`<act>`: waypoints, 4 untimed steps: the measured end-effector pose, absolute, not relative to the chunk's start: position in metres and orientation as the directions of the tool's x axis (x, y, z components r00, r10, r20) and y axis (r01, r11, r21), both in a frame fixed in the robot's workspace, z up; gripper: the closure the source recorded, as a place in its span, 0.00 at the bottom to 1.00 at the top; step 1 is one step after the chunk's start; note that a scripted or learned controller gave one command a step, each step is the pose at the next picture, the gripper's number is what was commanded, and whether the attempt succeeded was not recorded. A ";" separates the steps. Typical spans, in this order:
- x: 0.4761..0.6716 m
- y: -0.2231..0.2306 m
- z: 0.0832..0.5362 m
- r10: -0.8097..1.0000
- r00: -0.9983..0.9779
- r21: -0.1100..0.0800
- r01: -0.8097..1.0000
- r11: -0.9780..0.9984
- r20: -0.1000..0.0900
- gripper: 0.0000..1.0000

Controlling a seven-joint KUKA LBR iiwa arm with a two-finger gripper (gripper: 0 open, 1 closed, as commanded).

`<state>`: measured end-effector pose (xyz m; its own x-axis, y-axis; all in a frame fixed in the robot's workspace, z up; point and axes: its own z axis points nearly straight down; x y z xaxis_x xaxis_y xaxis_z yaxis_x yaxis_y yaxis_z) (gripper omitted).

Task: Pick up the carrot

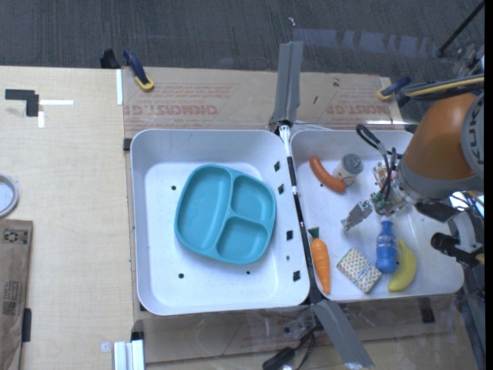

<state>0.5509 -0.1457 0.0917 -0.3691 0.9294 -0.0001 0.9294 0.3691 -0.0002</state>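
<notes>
A single fixed camera sits above the desk (62,176), looking down at a slant, far enough to frame both white bins (142,206) edge to edge.

Cardboard sheet (231,102) behind the bins: red print, upside down in the camera view, seems to read "CHEMCAST GP".
Brown paper bag (14,272) at left edge: recycling symbol; lettering illegible.
</notes>
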 end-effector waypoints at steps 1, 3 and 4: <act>0.517 -0.101 0.093 0.882 -0.471 0.000 0.882 0.471 0.000 0.00; 0.478 -0.007 0.191 0.786 -0.618 -0.002 0.786 0.618 0.001 0.00; 0.478 0.074 0.191 0.838 -0.545 -0.001 0.838 0.545 -0.001 0.00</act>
